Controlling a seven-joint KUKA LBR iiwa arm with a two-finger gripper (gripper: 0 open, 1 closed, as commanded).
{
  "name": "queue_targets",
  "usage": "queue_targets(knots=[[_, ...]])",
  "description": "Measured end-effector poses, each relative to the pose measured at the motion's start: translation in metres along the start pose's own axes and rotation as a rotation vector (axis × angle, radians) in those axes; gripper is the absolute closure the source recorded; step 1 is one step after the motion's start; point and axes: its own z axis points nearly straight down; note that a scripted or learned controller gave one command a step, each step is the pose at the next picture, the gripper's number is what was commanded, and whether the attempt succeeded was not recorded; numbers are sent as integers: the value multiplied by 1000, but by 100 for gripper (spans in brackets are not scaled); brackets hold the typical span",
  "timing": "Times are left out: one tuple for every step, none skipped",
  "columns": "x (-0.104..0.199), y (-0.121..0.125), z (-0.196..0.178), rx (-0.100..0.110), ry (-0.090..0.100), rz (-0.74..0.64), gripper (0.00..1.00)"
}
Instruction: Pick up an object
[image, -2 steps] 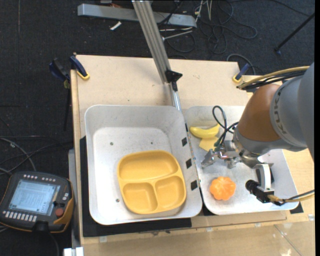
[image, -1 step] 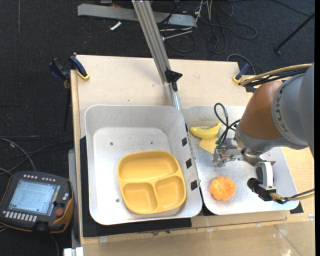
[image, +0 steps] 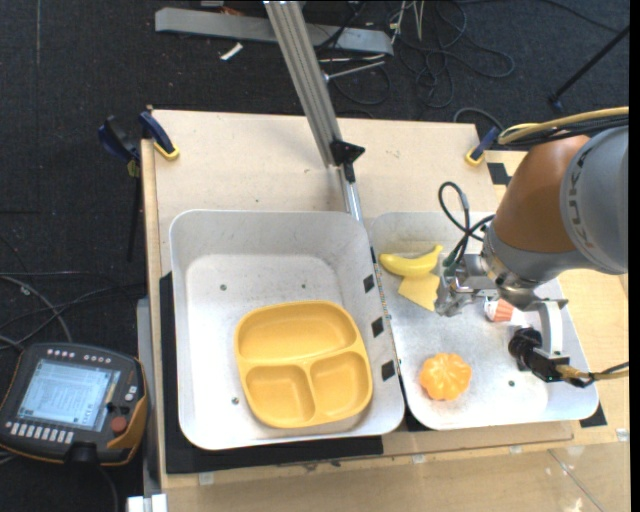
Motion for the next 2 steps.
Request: queue_targets(knots=[[4,-5,-60,-2,0,0,100],[4,-3,-82,0,0,0,100]])
